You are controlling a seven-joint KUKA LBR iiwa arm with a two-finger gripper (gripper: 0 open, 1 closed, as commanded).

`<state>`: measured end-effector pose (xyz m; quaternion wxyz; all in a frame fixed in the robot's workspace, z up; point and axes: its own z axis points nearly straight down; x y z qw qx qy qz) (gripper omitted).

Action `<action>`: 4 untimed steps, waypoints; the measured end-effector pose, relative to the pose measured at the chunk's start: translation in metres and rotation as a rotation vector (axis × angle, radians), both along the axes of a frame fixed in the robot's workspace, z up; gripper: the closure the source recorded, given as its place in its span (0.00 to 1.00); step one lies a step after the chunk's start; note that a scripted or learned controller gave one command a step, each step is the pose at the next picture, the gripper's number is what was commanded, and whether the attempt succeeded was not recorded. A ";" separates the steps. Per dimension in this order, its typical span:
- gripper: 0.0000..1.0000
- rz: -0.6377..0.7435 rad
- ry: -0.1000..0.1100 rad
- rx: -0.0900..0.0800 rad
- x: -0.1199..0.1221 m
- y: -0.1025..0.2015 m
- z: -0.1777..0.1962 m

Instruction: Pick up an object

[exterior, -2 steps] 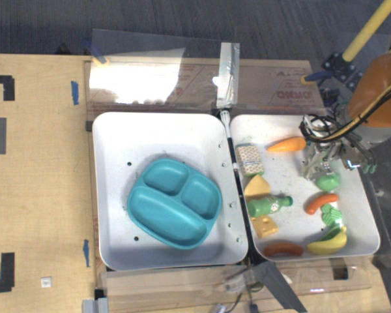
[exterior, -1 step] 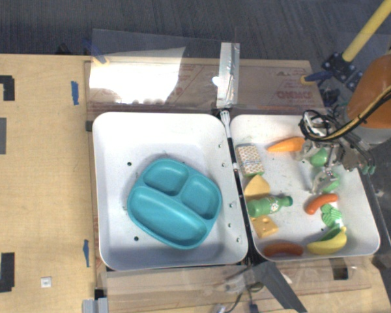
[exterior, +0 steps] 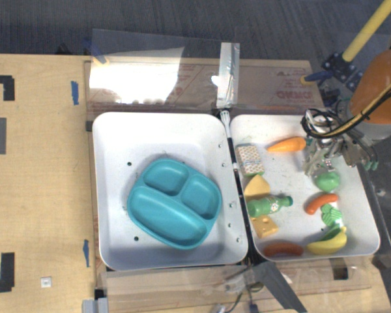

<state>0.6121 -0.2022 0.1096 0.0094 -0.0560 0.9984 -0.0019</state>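
**Pincer low over the green piece, nothing lifted yet**

Near edge of the right bin (exterior: 371, 240): a yellow banana (exterior: 329, 242) by the front right corner, a dark red sausage (exterior: 283, 248) left of it, a cheese wedge (exterior: 266, 226) just behind that. All lie flat on the bin floor.

Middle ground: a green bottle (exterior: 269, 205) on its side, a yellow wedge (exterior: 257, 186) just behind it, a red-orange chilli (exterior: 319, 203) off to the right. The left bin (exterior: 111, 175) carries a teal divided plate (exterior: 174, 202), its sections bare.

Farther back: my pincer (exterior: 322, 163) sits down in the right bin, right above a round green piece (exterior: 327, 181), close on it or touching. Cables and glare muddle the tips; I cannot tell how wide I am spread, or whether anything is between them. An orange carrot (exterior: 287, 145) lies just left, a speckled grey block (exterior: 249, 158) beyond that.

Judgement: approach done, grasp unconfirmed, lift still to come. The green piece looks the likely target; it rests on the floor of the bin.
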 end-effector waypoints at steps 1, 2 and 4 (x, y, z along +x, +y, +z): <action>1.00 0.000 -0.009 -0.002 0.002 0.000 0.012; 0.00 0.000 -0.008 -0.002 0.002 0.000 0.012; 0.00 -0.077 0.005 0.003 -0.104 0.065 -0.020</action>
